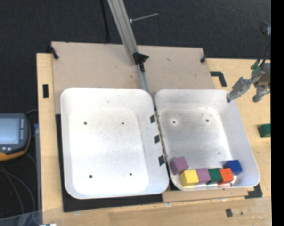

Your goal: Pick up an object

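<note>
Camera view shows small solid blocks clustered along the near edge of the right bin [236,131]: a purple cube [179,164], yellow cube [189,177], a second purple block [203,175], green [214,175], orange [226,175] and blue [233,166]. Something white beneath the orange one is hard to make out. At the frame's right edge the gripper [248,91] hangs partly cut off, its fingers spread and pinching nothing, above that bin's far right corner.

At about three o'clock the hand [248,92] shows as dull grey metal: two slim pale fingers [237,90] under a darker block with small green-tinted parts on top.
</note>
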